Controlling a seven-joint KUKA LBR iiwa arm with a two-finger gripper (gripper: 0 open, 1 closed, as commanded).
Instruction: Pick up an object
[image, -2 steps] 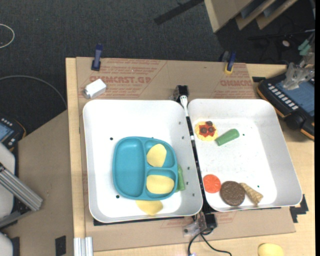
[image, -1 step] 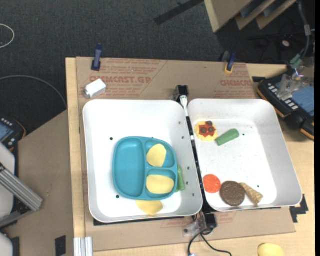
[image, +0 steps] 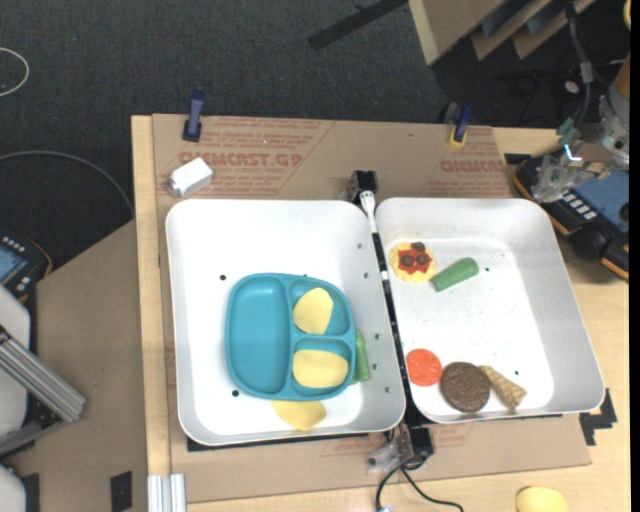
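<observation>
The right bin (image: 530, 235) holds a small round pizza piece (image: 412, 261), a green cylinder (image: 455, 274), an orange-red disc (image: 424, 366), a brown cookie (image: 466, 387) and a tan cone (image: 505, 388). In the left bin (image: 200, 260) lies a blue divided tray (image: 262, 335) with two yellow pieces (image: 314, 310) (image: 320, 368) in its compartments. Another yellow piece (image: 300, 412) pokes out at the tray's front, and a green sliver (image: 361, 358) at its right edge. My gripper (image: 556, 172) hangs at the far right, just beyond the right bin's back corner, away from every object.
A white block (image: 190, 177) lies on the cardboard behind the left bin. Blue clamps (image: 194, 115) (image: 459, 123) hold the board's back edge. A yellow object (image: 540, 499) sits off the board at the front right. A black strip (image: 378, 270) separates the bins.
</observation>
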